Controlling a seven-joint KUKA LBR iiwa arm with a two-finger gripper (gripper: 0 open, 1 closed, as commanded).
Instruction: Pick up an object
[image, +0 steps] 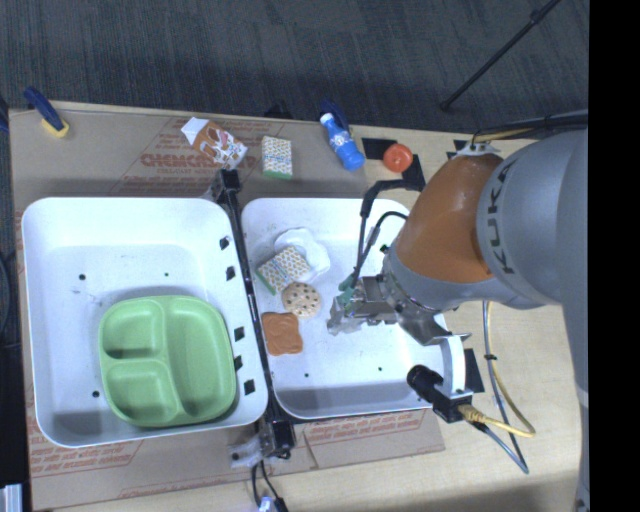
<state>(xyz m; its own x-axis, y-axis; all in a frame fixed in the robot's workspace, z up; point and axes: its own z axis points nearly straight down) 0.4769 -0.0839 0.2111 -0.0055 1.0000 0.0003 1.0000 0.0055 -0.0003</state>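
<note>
Round speckled cookie lies just beside my end effector, poised to grasp; finger state I cannot tell.

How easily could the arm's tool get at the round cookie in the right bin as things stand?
Probably easily. The tool hangs in the right bin just right of the cookie, with bare bin floor between. The wrapped snack and the orange piece crowd the cookie, so a clean grip may be awkward.

A single fixed camera, mounted above the bench, looks down at a slant from moderate height, framing both white bins side by side, with the arm entering from the right.
</note>
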